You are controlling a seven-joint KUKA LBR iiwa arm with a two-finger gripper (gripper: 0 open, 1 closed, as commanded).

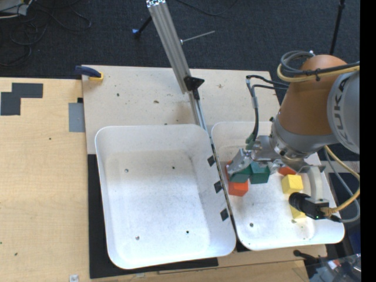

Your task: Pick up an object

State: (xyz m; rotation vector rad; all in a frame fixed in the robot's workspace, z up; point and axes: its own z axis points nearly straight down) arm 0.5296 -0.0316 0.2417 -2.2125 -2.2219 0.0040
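Pale wood makes the bench (pixel 41 157), which carries two shallow white bins with smooth walls and rounded corners. The grey metal hand (pixel 239 163) hangs low in the right bin (pixel 270 234), close to the wall shared with the left bin (pixel 153 198). I cannot tell if it is spread or pressed together. A boxy green block (pixel 259 173) sits just beside the hand, on the arm's side, and its long axis is unclear. An orange block (pixel 238 188) lies just in front of the hand, and a yellow cube (pixel 292 184) lies beyond the green one.
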